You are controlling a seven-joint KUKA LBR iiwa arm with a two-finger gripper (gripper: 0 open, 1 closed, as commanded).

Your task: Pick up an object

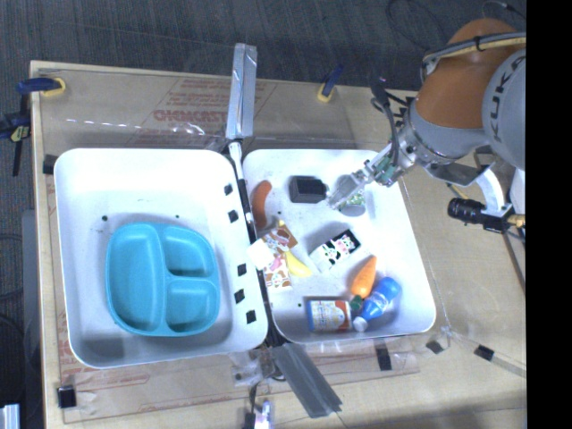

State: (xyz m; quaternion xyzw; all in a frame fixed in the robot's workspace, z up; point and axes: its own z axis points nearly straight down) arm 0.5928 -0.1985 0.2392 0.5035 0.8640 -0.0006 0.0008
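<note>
My gripper [350, 193] reaches in from the right and hangs over the back part of the right bin [407, 231], blurred, with nothing seen in it. A small black block [307, 189] lies just left of it. Closest in front of the gripper is a black-and-white patterned box [335, 248]. Toward the bin's front lie an orange carrot [363, 277], a blue bottle [380, 299] and a labelled can [328, 315] on its side. A brown sausage [260, 201] and a colourful packet [280, 257] lie along the bin's left wall.
The left bin [80, 195] holds a blue divided tray [164, 278]. A grey metal bar [239, 92] stands up behind the wall between the bins. The arm's orange band [456, 79] looms over the back right corner.
</note>
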